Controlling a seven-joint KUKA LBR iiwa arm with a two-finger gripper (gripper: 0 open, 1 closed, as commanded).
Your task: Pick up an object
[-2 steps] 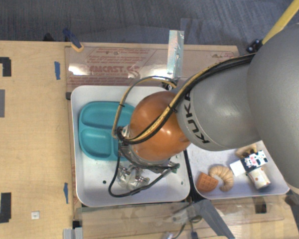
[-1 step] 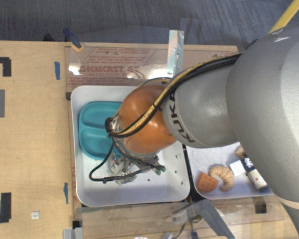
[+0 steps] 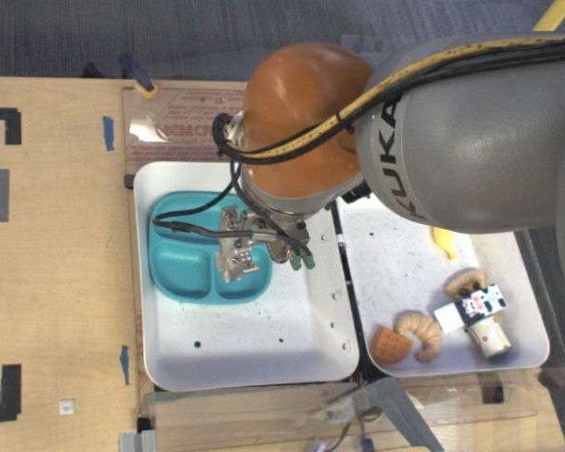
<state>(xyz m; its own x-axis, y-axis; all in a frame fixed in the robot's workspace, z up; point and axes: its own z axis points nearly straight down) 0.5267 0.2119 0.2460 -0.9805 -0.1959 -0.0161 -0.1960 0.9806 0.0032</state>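
1. A teal two-compartment tray lies in the left white bin, in that bin's upper left part, left of the frame's centre. It lies flat, with a low ridge dividing its two hollows.
2. The gripper hangs over the right-hand part of the teal tray, its metal tip right at the tray's surface near the dividing ridge. Whether it is clenched or released I cannot tell; nothing is seen gripped in it.
3. A thin dark cable runs from the gripper's body leftward across the tray's upper edge.
4. Above the gripper, the arm's orange band fills the upper centre of the frame, and the grey arm stretches off to the right edge. A yellow and black cable runs along it.
5. The right white bin sits just beside the left one, sharing the middle divide. In its lower right part lie several things close together: an orange-brown wedge, a tan curled piece touching it, a small white carton with black patches, and a pale cylinder just below the carton.
6. A yellow object peeks out from under the arm near the right bin's upper edge.
7. The light wooden bench spreads to the left, with blue tape marks near the bins.
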